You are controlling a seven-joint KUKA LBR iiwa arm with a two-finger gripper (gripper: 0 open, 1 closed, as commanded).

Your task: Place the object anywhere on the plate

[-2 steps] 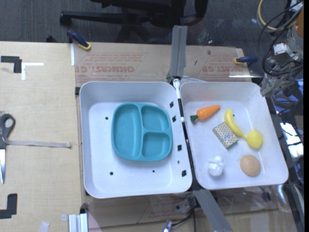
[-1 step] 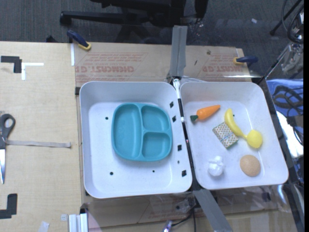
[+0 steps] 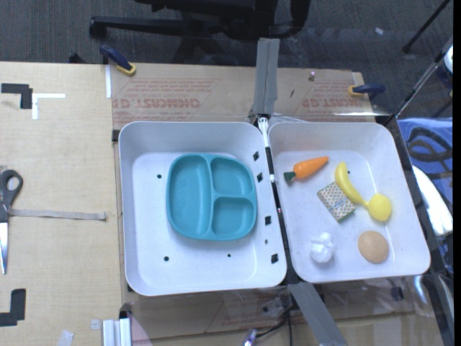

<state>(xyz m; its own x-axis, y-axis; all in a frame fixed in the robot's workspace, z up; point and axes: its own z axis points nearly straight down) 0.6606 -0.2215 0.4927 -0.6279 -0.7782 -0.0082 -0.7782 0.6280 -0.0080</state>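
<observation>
A teal plate [image 3: 212, 196] with three compartments lies in the left white bin [image 3: 137, 207]. The right bin [image 3: 403, 186] holds an orange carrot [image 3: 310, 167], a yellow banana [image 3: 348, 182], a yellow lemon [image 3: 379, 207], a tan egg-shaped object [image 3: 373, 246], a small patterned packet [image 3: 336, 201] and a white crumpled object [image 3: 322, 248]. All of these rest apart from the plate.
A grey divider strip [image 3: 266, 78] runs between the bins toward the back. Scissors [image 3: 6, 207] lie on the wooden bench at far left. Blue and yellow clamps [image 3: 119, 60] hold cardboard behind the bins. A black chair base [image 3: 209, 13] stands beyond the bench.
</observation>
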